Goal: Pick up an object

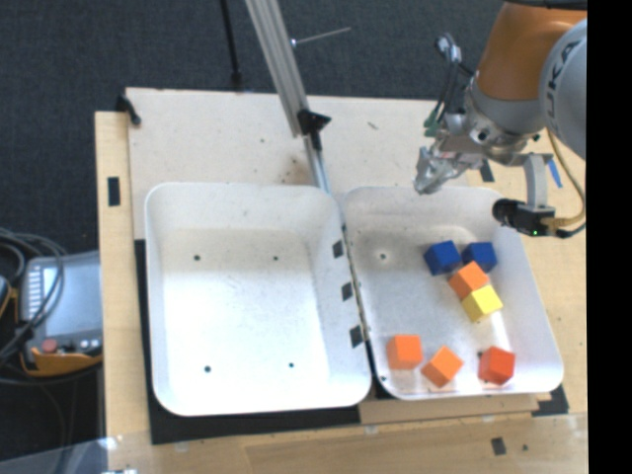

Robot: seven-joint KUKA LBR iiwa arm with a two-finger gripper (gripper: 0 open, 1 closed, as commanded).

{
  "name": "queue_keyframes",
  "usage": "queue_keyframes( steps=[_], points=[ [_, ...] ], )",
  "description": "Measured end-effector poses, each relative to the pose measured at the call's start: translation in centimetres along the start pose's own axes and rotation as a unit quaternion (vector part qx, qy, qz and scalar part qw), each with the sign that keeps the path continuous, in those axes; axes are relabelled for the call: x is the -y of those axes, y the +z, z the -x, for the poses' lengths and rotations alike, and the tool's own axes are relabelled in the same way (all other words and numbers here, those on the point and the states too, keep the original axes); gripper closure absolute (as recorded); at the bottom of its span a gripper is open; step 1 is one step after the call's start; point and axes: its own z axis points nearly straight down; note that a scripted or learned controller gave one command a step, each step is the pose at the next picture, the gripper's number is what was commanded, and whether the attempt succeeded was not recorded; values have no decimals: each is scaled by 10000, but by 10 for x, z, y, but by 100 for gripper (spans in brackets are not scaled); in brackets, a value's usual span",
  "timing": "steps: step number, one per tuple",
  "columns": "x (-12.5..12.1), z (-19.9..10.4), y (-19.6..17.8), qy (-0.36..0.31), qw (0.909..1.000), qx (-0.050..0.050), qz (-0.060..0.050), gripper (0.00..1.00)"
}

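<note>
Camera view, two blue blocks (442, 257), three orange (404, 351)

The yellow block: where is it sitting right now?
The yellow block lies in the right bin, toward its right side, touching the orange block just above it, with the red block farther down near the bin's lower right corner.

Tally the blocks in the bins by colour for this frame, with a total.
Blue blocks: 2
Orange blocks: 3
Yellow blocks: 1
Red blocks: 1
Total: 7, all in the right bin.
</note>
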Motion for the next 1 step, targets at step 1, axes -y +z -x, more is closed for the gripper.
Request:
queue_keyframes(
  steps=[1],
  points=[
    [5, -43, 12, -1, 10000, -1, -2, 100]
  ],
)
